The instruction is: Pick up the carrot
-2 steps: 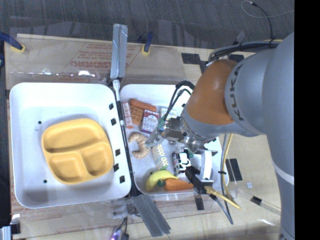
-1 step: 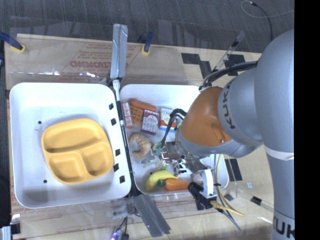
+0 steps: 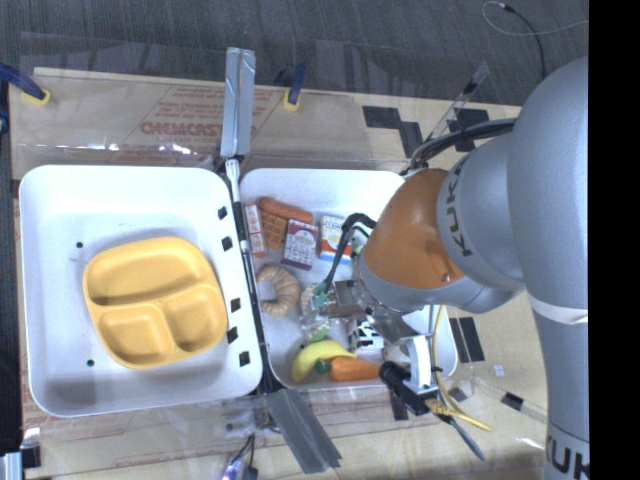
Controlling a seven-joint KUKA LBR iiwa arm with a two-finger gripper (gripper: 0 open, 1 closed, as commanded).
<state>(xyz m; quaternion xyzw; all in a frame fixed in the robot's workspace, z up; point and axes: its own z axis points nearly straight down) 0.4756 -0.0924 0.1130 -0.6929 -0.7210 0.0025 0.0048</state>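
Note:
The carrot (image 3: pixel 354 370) is orange with a green stem end. It lies flat at the front edge of the right bin (image 3: pixel 300 180), just right of a yellow banana (image 3: pixel 311 356). My gripper (image 3: pixel 336 305) hangs below the orange wrist band, over the middle of the right bin. It sits a short way behind the carrot and is not touching it. The wrist hides much of the gripper and the bin's right half.
The right bin also holds a bagel (image 3: pixel 278 288), a sausage (image 3: pixel 286 211), a small dark red box (image 3: pixel 300 244) and a blue-white packet (image 3: pixel 333 236). A yellow divided tray (image 3: pixel 150 296) lies in the left bin (image 3: pixel 60 198). A metal divider (image 3: pixel 238 98) runs between the bins.

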